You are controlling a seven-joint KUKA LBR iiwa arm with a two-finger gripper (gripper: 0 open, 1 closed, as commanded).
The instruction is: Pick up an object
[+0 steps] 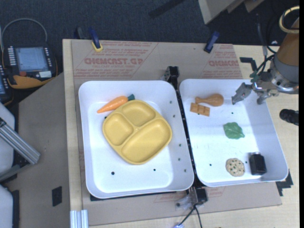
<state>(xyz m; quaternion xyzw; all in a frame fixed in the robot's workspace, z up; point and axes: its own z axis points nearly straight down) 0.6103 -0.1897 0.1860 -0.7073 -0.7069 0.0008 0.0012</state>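
Lying left of pincer [251, 95]: drumstick [210, 100]

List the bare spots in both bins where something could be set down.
Left white bin: bare floor along the front, below the yellow divided plate; its back is crowded by the orange toy carrot. Right white bin: bare centre-left strip between the brown waffle piece and round cookie; green leafy piece borders it.

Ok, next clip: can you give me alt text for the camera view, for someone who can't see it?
A grey arm's gripper hangs open above the right bin, which holds a chicken drumstick, waffle piece, green leaf, cookie and black block. The left bin holds a yellow divided plate and a carrot.
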